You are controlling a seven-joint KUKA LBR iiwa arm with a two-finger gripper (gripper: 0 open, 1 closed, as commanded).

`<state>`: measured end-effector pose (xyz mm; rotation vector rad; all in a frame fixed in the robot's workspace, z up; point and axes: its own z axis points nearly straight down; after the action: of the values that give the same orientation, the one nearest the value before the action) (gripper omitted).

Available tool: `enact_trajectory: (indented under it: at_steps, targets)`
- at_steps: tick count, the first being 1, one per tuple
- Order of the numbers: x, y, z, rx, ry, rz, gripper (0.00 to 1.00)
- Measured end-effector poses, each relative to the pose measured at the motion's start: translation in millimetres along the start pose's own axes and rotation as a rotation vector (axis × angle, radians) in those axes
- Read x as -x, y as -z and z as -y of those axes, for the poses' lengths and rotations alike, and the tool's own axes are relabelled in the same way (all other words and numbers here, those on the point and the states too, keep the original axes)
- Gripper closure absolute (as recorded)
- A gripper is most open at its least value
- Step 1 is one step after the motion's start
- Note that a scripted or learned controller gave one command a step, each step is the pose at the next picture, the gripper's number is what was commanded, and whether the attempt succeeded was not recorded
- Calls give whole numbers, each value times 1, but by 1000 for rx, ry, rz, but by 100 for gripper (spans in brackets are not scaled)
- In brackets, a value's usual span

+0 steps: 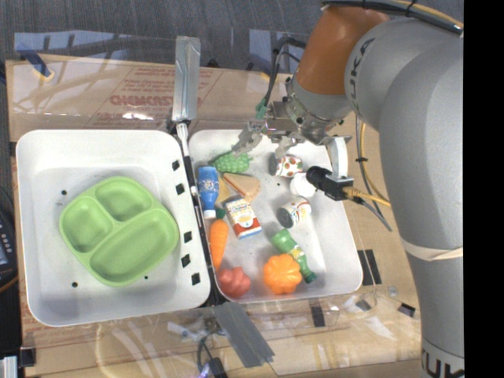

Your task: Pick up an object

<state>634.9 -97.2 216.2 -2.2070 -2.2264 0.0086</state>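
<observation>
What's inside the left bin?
The left bin holds one green divided plate, its three compartments bare. Whatever lies under the plate is covered.

One fixed camera looked down at a slant on the counter (71, 345), near enough that the two white bins (31, 211) spanned the view.

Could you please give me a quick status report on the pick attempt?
Gripper low at right bin's far-left corner, over green toy. Nothing seen held. Blue bottle and wedge crowd close by.
</observation>
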Motion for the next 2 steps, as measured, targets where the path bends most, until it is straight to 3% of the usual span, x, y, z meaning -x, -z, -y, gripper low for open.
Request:
enact_trajectory:
  at_steps: [1,2]
  targets:
    - [3,-109,35,14,57,6,0]
    - [-1,-126,67,3,37,3,0]
